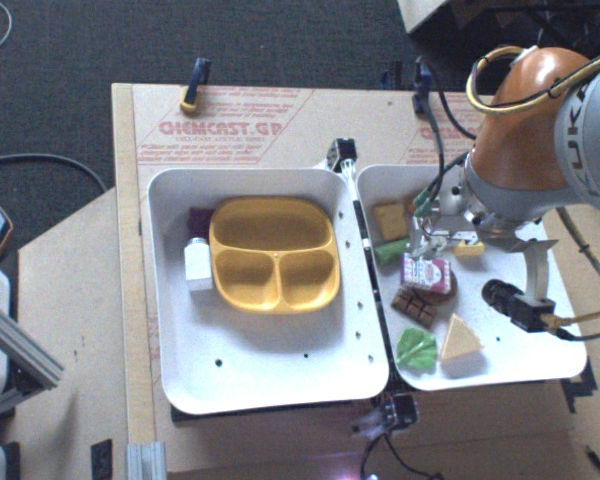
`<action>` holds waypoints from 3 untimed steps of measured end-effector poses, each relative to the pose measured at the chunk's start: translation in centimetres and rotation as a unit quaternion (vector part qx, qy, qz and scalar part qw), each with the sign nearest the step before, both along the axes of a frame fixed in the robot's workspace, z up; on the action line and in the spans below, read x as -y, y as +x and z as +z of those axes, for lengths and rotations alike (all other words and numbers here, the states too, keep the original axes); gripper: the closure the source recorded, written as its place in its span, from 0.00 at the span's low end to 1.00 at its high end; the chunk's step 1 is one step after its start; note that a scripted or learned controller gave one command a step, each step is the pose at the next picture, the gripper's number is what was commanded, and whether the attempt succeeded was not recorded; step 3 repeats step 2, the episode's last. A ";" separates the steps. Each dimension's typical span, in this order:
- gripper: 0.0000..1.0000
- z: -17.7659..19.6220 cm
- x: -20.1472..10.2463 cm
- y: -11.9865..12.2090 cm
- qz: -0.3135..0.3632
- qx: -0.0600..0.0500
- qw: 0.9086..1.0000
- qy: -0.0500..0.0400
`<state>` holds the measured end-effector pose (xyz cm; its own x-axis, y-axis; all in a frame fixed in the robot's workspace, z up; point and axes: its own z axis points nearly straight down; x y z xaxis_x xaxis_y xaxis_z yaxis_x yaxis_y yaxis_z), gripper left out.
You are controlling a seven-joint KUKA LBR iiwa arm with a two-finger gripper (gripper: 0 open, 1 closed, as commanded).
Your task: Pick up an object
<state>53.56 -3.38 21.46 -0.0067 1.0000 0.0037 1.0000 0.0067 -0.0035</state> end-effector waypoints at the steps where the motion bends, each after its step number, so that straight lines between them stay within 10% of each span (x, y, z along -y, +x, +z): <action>1: 1.00 0.0 -2.0 -0.7 -0.002 0.000 1.000 -0.001; 3: 1.00 1.7 -2.7 -0.5 -0.002 0.004 1.000 -0.002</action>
